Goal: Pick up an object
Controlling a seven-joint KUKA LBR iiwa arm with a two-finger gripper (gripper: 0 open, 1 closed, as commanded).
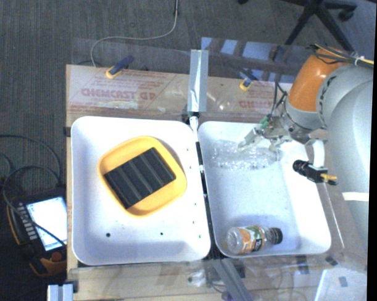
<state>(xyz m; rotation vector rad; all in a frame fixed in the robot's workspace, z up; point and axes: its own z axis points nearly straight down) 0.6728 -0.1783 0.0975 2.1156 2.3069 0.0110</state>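
Our gripper hovered with fingers spread above the crumpled clear plastic in the right bin; we judged that flimsy, see-through piece could slip out as they closed

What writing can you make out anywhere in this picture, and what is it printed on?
"CHEMCAST GP": pale red print on the protective sheet behind the left bin, blurred, so the last letters are uncertain.
More red print on the sheet behind the right bin: too faint to read.
Bottle label: too small to read.
Handheld screen at far left: unreadable.
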